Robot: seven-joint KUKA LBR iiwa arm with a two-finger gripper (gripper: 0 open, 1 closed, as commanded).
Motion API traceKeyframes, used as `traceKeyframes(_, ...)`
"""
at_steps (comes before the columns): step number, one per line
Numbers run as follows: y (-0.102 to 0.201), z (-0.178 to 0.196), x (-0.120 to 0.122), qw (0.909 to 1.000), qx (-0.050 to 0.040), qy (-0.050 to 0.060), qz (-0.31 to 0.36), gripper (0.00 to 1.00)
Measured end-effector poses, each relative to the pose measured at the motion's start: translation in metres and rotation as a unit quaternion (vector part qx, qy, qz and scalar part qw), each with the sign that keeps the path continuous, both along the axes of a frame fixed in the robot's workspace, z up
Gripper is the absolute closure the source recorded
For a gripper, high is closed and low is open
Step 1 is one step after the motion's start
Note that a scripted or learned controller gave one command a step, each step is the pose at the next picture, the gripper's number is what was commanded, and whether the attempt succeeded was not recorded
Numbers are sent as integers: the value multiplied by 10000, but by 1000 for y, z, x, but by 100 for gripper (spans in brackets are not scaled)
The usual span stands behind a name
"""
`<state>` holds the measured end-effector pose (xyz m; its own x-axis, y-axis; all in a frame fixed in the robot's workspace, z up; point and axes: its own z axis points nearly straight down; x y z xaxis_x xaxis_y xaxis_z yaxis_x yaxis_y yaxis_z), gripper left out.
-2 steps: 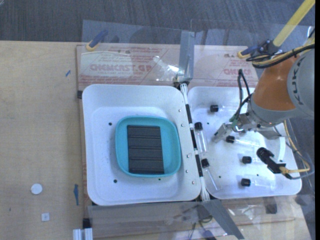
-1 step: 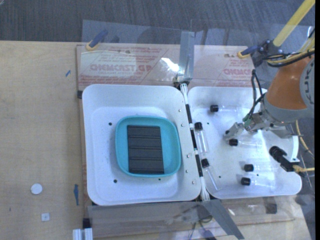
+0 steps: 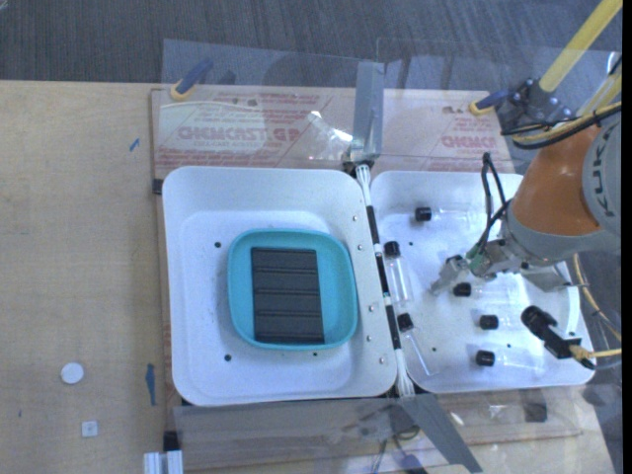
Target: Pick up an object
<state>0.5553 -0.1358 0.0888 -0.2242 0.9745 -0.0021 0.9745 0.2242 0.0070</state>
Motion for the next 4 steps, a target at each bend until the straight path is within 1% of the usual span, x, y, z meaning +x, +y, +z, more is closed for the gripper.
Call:
traceKeyframes(1,-1,11,2,10000,-1,-32,-12,100)
traceKeyframes(2,37,106,66,9993,-3,24,-373,100)
traceKeyframes(3,37,53,94,9948,-5,29,1014,100)
traceKeyframes(4,13,2,82,9789,-9,22,2041,100)
